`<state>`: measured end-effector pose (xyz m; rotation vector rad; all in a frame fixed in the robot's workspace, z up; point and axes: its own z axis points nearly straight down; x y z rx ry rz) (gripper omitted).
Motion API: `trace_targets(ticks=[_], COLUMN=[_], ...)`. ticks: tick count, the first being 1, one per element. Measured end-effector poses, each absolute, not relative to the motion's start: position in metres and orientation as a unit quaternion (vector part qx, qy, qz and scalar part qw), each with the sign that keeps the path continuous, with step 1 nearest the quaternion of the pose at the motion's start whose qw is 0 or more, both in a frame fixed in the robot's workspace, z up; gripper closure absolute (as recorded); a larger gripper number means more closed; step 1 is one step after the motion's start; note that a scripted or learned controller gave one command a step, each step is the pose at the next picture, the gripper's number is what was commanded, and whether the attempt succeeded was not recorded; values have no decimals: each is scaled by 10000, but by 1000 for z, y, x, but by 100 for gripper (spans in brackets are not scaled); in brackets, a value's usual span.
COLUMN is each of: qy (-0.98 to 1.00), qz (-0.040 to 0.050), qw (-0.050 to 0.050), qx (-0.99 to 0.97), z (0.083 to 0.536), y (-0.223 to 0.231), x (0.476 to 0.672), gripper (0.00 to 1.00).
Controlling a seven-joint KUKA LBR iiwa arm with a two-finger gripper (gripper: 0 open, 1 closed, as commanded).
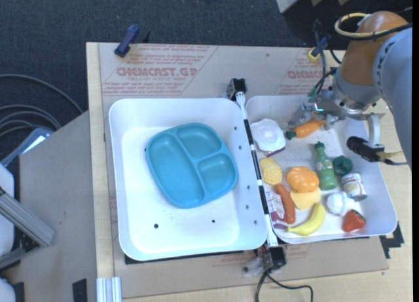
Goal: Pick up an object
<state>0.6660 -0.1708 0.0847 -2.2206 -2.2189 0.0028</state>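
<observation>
You had the hand (313, 114) low in the right bin (383, 196) at the toy carrot (306, 128), its grip impossible to judge, so next you needed a confirmed clench before lifting

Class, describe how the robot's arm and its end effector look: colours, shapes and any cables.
The arm is grey and rounded, with an orange band above the wrist. A pale cable loops by the band. The end effector is small, metallic grey hardware with dark parts.
</observation>
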Motion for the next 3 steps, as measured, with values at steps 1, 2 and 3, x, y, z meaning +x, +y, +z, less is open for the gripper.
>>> trace_targets(ticks=[1, 2, 3], qy=[-7061, -7075, -7074], qz=[45, -3, 7], qw=[55, 2, 16], qx=[-7081, -7067, -7068], z=[93, 205, 257], y=[-171, -89, -4], x=[664, 625, 560], gripper=[100, 100, 100])
